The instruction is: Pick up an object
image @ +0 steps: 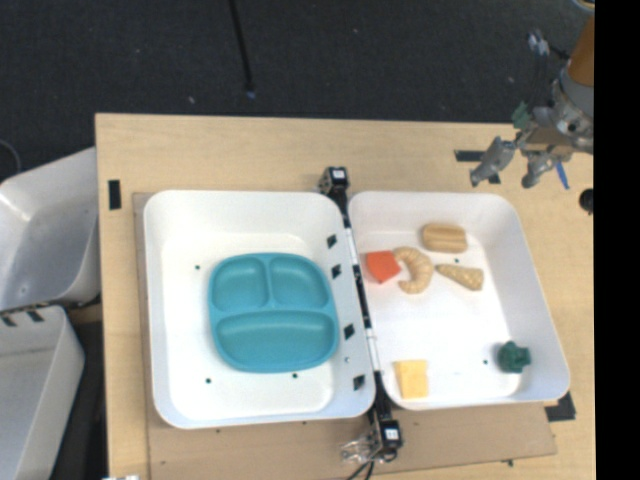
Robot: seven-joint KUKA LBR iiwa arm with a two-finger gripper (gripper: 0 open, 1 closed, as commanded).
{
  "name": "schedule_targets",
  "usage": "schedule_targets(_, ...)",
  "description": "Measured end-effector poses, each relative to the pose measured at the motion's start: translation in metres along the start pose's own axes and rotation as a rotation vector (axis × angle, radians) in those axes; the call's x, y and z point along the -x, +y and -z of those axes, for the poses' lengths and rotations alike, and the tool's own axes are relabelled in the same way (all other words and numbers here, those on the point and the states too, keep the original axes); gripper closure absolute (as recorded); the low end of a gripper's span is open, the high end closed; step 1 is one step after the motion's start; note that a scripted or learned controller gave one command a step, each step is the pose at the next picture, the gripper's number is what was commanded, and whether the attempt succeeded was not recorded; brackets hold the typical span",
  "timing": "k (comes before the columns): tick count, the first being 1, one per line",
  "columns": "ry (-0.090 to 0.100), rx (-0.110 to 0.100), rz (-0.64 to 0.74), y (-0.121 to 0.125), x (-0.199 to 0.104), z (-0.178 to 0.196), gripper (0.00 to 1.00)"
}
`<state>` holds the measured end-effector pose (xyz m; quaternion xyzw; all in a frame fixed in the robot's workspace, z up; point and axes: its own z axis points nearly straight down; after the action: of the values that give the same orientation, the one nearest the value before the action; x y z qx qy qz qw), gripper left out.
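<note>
Two shallow white bins sit side by side on the desk. The left bin holds a teal divided plate. The right bin holds six candidate objects: a tan bread-like roll, a pale curved shrimp-like piece, a red-orange block touching that piece's left end, a tan wedge just beside it on the right, a yellow block near the front wall, and a small dark green item in the front right corner.

The pincer hangs outside the right bin, above its far right corner, holding nothing; its two fingers appear spread apart (the metal parts are small and partly blurred, so the width is only a judgement).

Risks, as judged from this layout: the red-orange block, curved piece and wedge are crowded, so a descent there could strike a neighbour or close on two things at once. The green item lies close to two walls, where a finger could catch the rim. The rounded roll may slip out of a pinch.

The arm above the wrist is cut off at the right edge, and the green item's shape is too small to identify.
</note>
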<state>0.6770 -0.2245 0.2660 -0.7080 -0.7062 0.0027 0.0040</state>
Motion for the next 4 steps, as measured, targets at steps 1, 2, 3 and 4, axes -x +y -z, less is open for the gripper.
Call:
schedule_targets(1,-0.003,0.010,0.004,0.002,-0.001,0.007,0.00)
schedule_targets(2,-0.003,0.006,0.005,0.005,-0.001,-0.056,0.00)
schedule_targets(3,-0.003,0.006,0.004,0.003,0.002,-0.120,0.00)
schedule_targets(4,0.000,0.004,0.007,0.004,0.001,-0.165,0.00)
